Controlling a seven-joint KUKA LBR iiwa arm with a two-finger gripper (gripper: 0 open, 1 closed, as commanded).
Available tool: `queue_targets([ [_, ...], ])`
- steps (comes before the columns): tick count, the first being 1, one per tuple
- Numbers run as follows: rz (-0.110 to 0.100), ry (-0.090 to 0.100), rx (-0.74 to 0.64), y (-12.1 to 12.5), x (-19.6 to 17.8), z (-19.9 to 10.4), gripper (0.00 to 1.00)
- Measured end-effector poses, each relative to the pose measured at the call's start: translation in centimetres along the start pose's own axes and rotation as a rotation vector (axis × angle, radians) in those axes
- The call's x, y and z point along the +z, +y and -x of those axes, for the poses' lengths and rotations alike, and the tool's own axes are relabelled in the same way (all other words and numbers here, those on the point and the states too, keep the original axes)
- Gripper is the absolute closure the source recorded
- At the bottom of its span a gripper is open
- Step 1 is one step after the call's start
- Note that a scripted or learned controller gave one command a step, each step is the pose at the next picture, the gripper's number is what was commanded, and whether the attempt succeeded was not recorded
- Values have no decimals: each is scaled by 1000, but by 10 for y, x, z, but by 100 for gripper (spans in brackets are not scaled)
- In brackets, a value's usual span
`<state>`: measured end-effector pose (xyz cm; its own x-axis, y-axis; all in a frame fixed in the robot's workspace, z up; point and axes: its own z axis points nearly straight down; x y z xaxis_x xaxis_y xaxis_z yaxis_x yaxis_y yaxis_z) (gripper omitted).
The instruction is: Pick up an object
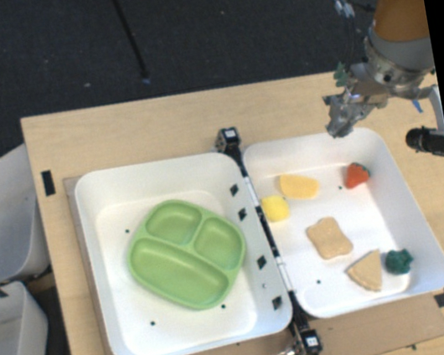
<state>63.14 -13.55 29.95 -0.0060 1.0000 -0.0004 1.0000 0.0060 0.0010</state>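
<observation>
Even, bright overhead light washes the white bins (pixel 96 237) almost to glare; shadows stay soft and faint. The whole view is slightly soft, and the floor beyond the tabletop (pixel 179 125) falls dark.

Bench (pixel 195 122): pale wood-look board, matt, faintly grained. Floor around it (pixel 178 27): dark, rough, carpet-like.

Left bin (pixel 118 335) and right bin (pixel 410 207): white plastic, smooth, with a soft sheen along the rims.

Divided plate (pixel 186 253): light green plastic, smooth, semi-gloss.

Toy food, plastic or foam by appearance: yellow piece (pixel 298 186) and small yellow piece (pixel 275 208), smooth; red piece (pixel 356 175), slightly glossy; tan slice (pixel 329 238) and tan wedge (pixel 366 271), matt and bread-like in texture; dark green piece (pixel 398 260), bumpy.

Gripper (pixel 341 127): grey metal, dull finish. Orange band (pixel 397 5) on the arm: smooth, satin.
</observation>
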Motion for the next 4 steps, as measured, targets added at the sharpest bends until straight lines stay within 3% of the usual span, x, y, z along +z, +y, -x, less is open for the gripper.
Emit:
queue_targets([
  [3, 0, 1, -1, 37, 53, -156, 100],
  [4, -2, 1, 0, 39, 64, -203, 100],
])
